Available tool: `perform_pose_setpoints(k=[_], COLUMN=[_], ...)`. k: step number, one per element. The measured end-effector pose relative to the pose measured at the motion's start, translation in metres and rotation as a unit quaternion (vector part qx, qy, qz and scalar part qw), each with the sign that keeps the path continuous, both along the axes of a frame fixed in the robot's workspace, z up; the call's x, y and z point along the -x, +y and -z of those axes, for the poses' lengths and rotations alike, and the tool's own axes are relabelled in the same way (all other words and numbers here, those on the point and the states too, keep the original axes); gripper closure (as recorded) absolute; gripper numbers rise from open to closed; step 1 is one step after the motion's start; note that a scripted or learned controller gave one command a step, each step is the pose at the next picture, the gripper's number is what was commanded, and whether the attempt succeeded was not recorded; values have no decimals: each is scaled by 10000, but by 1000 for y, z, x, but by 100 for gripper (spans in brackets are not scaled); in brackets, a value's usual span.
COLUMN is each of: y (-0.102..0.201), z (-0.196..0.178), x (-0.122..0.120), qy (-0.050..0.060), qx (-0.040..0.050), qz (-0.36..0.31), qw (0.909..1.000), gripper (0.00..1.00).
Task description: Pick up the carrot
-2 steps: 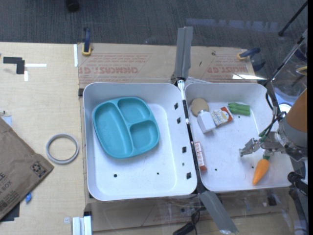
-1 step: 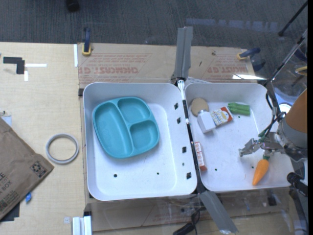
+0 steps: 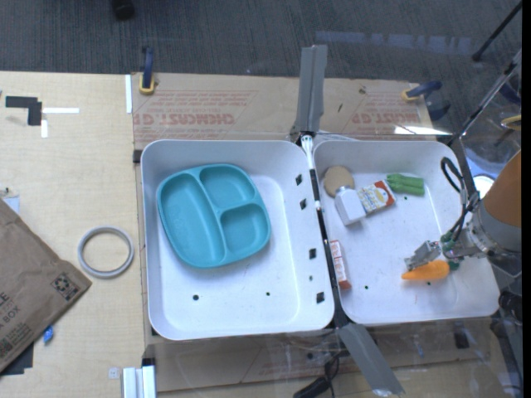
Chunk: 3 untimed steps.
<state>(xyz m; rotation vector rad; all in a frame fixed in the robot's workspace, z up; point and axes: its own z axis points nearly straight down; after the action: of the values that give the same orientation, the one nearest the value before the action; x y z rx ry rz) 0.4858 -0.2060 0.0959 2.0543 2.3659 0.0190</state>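
Camera view: hand (image 3: 425, 255) partly hides the carrot (image 3: 426, 271).

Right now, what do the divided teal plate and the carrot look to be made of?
The teal plate looks like moulded plastic: uniform colour, soft sheen, rounded compartment walls. The carrot in the right bin is probably a plastic toy, judging by its even, saturated orange, though it is too small to be sure.
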Motion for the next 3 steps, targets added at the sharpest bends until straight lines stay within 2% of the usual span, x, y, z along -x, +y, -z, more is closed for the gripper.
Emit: perform_pose_setpoints(k=[1, 2, 3], y=[-1, -1, -11], z=[7, 7, -18], x=[6, 8, 6], qy=[92, 86, 102], qx=[-33, 16, -32], qz=[1243, -1526, 1206], qw=[9922, 9882, 9926], gripper=[0, 0, 0])
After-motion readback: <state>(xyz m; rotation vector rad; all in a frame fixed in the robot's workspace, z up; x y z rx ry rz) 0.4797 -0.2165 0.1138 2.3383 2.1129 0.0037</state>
